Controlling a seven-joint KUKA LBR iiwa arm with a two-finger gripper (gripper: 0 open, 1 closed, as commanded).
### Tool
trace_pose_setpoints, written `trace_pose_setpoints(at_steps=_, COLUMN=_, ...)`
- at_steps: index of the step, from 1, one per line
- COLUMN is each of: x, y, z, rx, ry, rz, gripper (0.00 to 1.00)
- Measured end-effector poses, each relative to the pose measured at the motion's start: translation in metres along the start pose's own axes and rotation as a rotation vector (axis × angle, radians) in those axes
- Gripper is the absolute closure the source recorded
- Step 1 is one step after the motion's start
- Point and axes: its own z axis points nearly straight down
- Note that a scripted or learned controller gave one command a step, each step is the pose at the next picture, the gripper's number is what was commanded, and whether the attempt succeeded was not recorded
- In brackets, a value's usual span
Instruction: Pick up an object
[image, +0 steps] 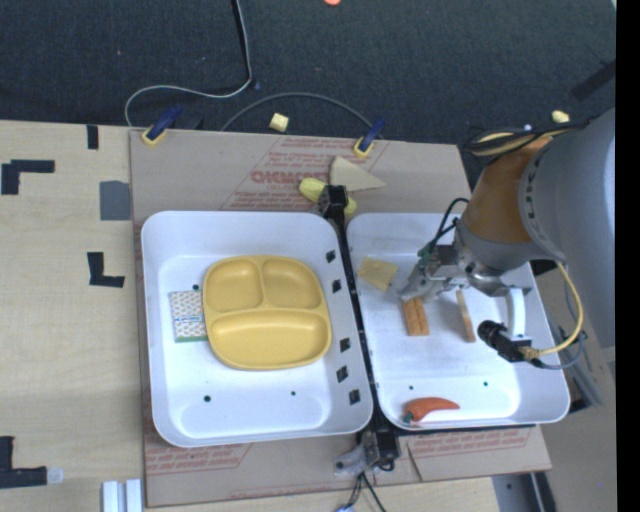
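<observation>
In the right bin (500, 405) lie a pale yellow wedge (377, 273), a brown block (416, 318), a thin brown stick (466, 315) and an orange-red curved piece (430, 408). My gripper (425, 281) hangs low over the bin's middle, just above the brown block and right of the yellow wedge. Its metal fingers point down and left. I see nothing held between them. The grey arm with its orange band comes in from the right.
The left bin (170, 400) holds a yellow divided plate (266, 311) with a small patterned card (186, 314) at its left side. Black clips join the two bins along the middle. Yellow clamps and a cable lie behind the bins on the cardboard.
</observation>
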Motion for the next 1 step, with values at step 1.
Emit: trace_pose_setpoints(at_steps=1, x=0.0713, y=-0.0207, z=-0.0929, rx=0.01, ry=0.008, rz=-0.006, gripper=1.0)
